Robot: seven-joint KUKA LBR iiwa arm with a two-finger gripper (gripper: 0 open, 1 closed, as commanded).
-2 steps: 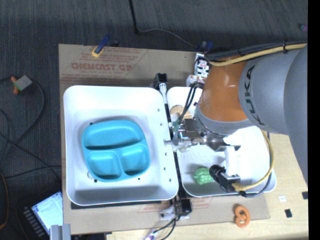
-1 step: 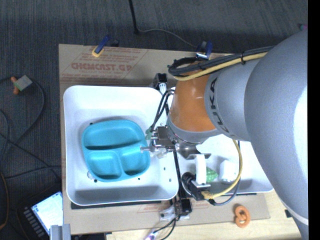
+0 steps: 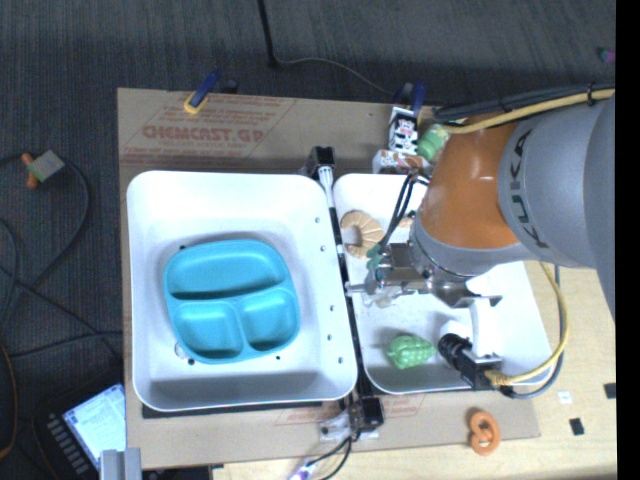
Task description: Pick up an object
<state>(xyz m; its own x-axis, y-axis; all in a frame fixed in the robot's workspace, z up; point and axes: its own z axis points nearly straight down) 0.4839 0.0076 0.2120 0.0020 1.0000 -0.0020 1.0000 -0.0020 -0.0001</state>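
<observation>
The grey arm (image 3: 520, 198) looms over the right bin (image 3: 520, 358). Its fingers (image 3: 385, 280) hang low there; whether they are parted, I cannot tell. A green toy (image 3: 409, 350) lies just below them, a tan ring (image 3: 360, 230) above. Seemingly the reaching step; next, settle onto one object.

Bright light from above, a slightly soft picture.
The two shallow white plastic bins (image 3: 240, 193) shine brightly; the dark grey carpet floor (image 3: 100, 28) looks dim and grainy.
</observation>
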